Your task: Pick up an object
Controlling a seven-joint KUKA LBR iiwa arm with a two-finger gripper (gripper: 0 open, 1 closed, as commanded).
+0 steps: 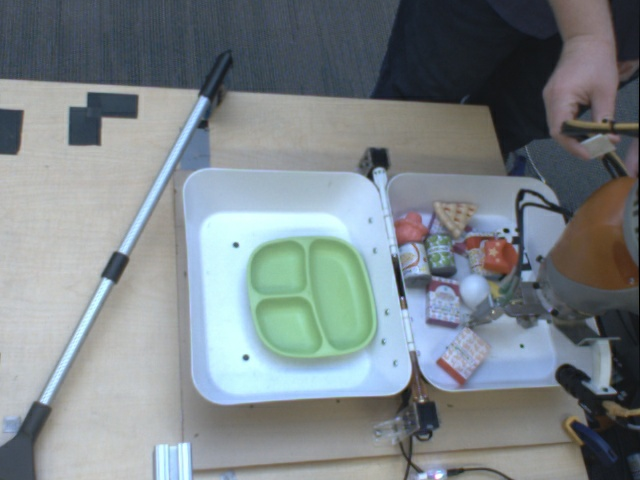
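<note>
A long metal pole [130, 243] lies slanted across the bench on the left. The left bin [215, 298] holds a green divided plate [311, 297]. In the right bin [530, 368], small packets cluster near the divider, with a white egg [472, 290] among them. The gripper [497, 306] sits just right of the egg, touching or nearly so; its opening cannot be made out.

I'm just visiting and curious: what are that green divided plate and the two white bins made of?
The plate looks like moulded plastic: even pale green, matte with a soft sheen, rounded edges between its three compartments. The left bin and right bin also look like plastic, smooth and glossy white with rounded corners, though coated metal can't be ruled out from this view.
</note>
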